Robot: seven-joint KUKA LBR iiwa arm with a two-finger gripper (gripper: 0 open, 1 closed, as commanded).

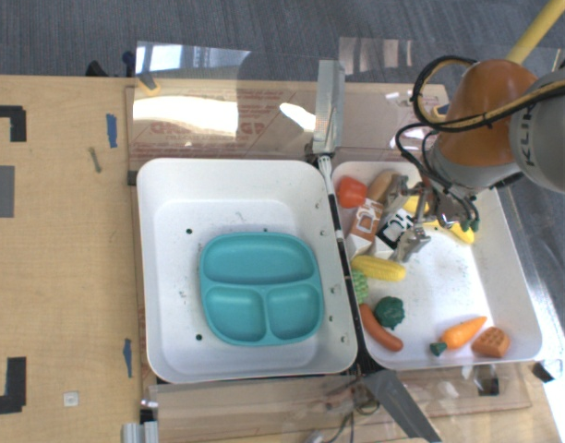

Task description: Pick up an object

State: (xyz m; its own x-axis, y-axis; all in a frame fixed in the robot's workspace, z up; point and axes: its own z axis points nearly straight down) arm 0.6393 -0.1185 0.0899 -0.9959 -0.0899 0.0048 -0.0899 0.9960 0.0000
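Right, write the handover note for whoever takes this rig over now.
End effector: low in the right bin, just above the yellow corn cob; whether it is open or shut can't be read, and nothing visibly held.
Right bin contents: red tomato, small printed box, broccoli, sausage, carrot, orange waffle piece, a yellow item partly behind the wrist.
Left bin: teal three-compartment tray.
Done: arm lowered among the toys.
Left: get a confirmed grasp on one object and lift it.
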